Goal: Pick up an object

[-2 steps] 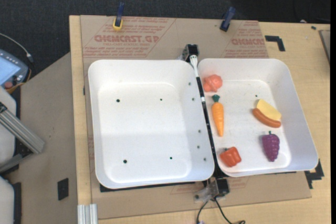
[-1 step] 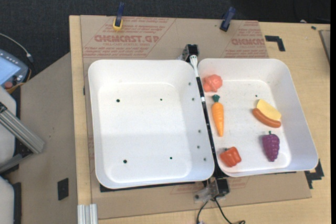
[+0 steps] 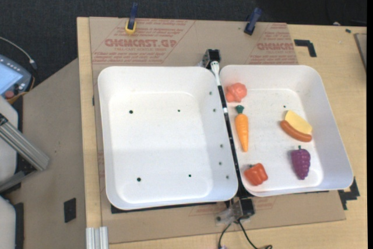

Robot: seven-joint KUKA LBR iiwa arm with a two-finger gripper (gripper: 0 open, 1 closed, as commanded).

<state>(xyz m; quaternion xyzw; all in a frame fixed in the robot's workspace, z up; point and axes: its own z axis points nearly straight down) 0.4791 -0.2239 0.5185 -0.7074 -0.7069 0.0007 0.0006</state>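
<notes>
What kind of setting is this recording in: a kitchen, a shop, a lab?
Most likely a robotics lab bench. Two white bins sit on a cardboard sheet held by clamps, and the right bin holds toy food such as a carrot and grapes.

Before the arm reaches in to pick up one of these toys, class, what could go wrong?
1. The carrot and the pink toy lie close to the right bin's inner wall, so the gripper may strike the rim.
2. The red pepper sits in the near corner, where it could be pushed against the wall rather than lifted.
3. The purple grapes look rounded and might slip.
</notes>
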